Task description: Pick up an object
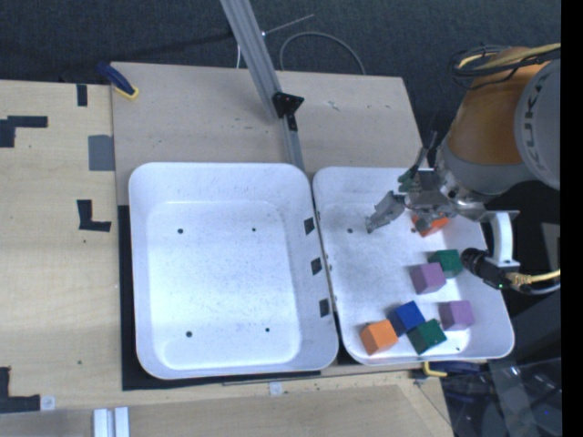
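Overhead slanted view of my table (228,107), which carries two shallow white bins side by side. The left bin (219,185) sits toward the table's left-centre; the right bin (364,189) lies against it toward the table's right edge.

My arm (496,121), grey with an orange band, reaches in from the right and hangs over the far part of the right bin. My pincer (401,206) points toward the left, over the bin's far-middle floor. One dark finger (383,215) juts out to the left with its tip low near the bin floor; whether the fingers are spread or pressed together I cannot tell. A small orange-red block (432,225) lies just beside the pincer body, on its near-right side; I cannot tell whether it touches the pincer, and it is not seen between the fingers.

The other blocks lie in the near-right part of the right bin. A green block (448,261) and a purple block (426,276) sit close together near the bin's right wall. Nearer the front wall, an orange block (378,336), a blue block (408,316) and a dark green block (426,335) cluster tightly. A second purple block (455,314) sits just right of that cluster.

A slanted metal rail (250,39) crosses the table's far edge.
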{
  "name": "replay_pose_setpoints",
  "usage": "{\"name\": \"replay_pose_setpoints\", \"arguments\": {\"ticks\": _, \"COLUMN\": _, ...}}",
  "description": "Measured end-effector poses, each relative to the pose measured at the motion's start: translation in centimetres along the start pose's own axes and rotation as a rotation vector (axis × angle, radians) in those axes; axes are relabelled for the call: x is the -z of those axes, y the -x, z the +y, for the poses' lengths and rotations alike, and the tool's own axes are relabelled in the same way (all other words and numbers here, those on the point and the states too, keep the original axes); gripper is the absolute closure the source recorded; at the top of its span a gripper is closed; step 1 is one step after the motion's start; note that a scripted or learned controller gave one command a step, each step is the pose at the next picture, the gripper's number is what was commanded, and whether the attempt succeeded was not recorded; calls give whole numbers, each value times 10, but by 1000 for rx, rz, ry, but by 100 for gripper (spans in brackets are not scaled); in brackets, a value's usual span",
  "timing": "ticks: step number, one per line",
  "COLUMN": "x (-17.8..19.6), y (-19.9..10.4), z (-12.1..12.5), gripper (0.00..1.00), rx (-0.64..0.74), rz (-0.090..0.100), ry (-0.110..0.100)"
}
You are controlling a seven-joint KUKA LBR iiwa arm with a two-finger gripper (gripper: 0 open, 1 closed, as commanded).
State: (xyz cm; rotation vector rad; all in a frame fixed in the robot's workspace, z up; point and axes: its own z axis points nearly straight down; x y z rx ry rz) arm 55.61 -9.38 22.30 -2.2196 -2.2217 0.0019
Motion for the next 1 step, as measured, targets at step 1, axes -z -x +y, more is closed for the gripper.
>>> {"name": "replay_pose_setpoints", "arguments": {"ticks": 1, "x": 130, "y": 65, "z": -67, "gripper": 0, "rx": -4, "rz": -4, "ry": 9}}
